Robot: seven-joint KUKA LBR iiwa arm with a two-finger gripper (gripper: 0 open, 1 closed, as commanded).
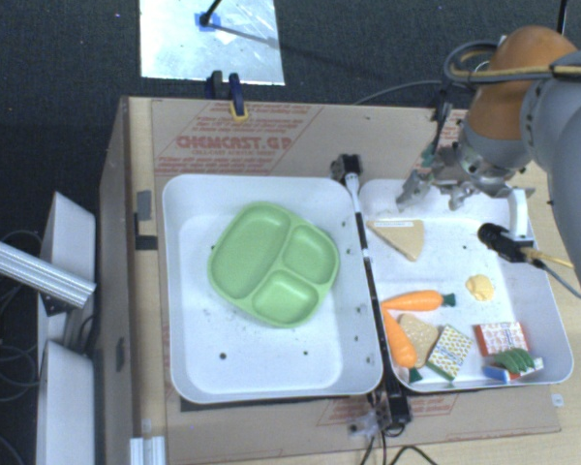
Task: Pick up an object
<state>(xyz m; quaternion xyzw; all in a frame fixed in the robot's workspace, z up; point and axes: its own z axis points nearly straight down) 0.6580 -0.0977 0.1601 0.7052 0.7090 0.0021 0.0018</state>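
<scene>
Likely miss: tool (434,191) at upper right, spread open and empty, could clip the bin wall (387,188) beside the cheese wedge (402,236).

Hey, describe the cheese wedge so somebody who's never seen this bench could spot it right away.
Look at the right bin, the one crowded with toy food, not the left bin with the green plate. Near its upper left, just below the gripper, lies the cheese wedge. It is a pale cream triangle lying alone, while the carrots further down are orange.
</scene>
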